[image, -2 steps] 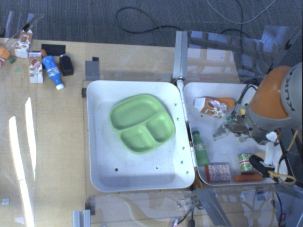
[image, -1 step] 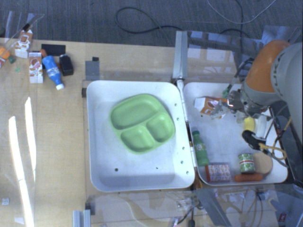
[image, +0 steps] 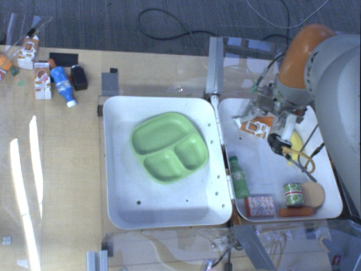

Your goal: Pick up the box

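**Small carton under my fingers, far end of the right bin**

Nearest the camera in the right white bin [image: 334, 205] lie a flat red-patterned packet [image: 260, 205], a green-labelled can [image: 293, 194] and a green bottle [image: 237, 176]; their print is too small to read. Farther back sits the small orange-and-white cardboard box [image: 255, 127], tilted, its writing unreadable. I judge it light, stiff but crushable, best pinched across its narrow sides. My gripper [image: 269, 113] hovers just beside it; whether my fingers are parted, I cannot tell.
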Motion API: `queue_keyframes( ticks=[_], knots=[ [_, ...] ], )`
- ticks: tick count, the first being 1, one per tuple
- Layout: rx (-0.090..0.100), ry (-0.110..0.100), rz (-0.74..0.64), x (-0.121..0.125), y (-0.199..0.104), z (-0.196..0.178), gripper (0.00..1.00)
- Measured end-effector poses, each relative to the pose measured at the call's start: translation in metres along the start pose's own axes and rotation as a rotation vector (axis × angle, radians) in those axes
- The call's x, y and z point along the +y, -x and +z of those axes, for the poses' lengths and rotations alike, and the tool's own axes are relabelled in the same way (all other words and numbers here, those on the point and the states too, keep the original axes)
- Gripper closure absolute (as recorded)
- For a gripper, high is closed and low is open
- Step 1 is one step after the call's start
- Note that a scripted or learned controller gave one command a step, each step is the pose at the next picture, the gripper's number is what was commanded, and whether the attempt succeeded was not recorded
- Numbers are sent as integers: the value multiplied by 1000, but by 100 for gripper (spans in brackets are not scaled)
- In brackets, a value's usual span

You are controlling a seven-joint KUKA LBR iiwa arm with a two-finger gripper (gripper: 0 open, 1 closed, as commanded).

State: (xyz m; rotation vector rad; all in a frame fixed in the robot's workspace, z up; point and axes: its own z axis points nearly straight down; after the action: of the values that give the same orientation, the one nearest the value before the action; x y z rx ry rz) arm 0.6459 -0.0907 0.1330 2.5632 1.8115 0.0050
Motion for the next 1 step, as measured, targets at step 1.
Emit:
queue_keyframes(
  ticks=[1],
  knots=[
    [0,-3,-71,-34,5,25,0]
  ],
)
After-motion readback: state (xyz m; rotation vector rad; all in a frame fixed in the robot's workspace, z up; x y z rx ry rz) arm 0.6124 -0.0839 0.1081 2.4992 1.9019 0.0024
